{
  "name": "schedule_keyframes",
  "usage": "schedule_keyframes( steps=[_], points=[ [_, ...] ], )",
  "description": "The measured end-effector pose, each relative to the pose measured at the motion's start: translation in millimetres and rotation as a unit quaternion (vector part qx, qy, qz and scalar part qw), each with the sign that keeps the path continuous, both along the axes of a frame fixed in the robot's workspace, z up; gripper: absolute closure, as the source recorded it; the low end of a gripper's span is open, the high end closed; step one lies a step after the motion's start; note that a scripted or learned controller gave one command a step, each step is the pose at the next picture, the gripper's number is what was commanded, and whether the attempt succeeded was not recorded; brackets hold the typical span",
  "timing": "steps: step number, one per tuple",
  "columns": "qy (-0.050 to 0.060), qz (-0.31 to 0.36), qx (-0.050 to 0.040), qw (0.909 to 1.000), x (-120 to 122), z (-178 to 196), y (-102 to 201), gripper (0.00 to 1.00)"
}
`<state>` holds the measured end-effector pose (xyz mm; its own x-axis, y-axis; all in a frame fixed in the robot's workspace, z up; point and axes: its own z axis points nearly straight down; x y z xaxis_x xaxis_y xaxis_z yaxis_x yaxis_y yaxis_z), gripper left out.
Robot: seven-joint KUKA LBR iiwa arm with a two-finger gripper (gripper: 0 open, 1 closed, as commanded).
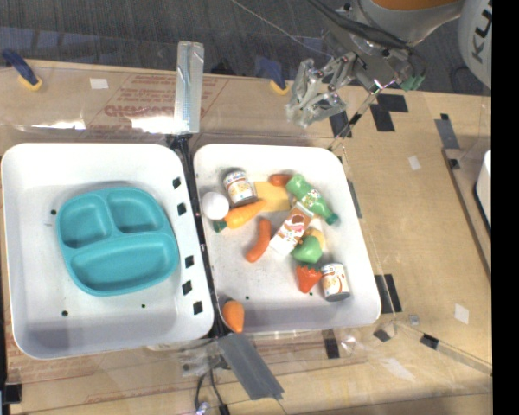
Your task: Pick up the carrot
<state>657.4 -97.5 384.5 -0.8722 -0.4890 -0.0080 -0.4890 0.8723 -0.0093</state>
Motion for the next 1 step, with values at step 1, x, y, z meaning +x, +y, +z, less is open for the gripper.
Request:
schedule_keyframes(
  steps=[1],
  points=[
    [0.008,0.089,0.0019,0.996,-10.7,-91.9,-77.4,1.0]
  ],
)
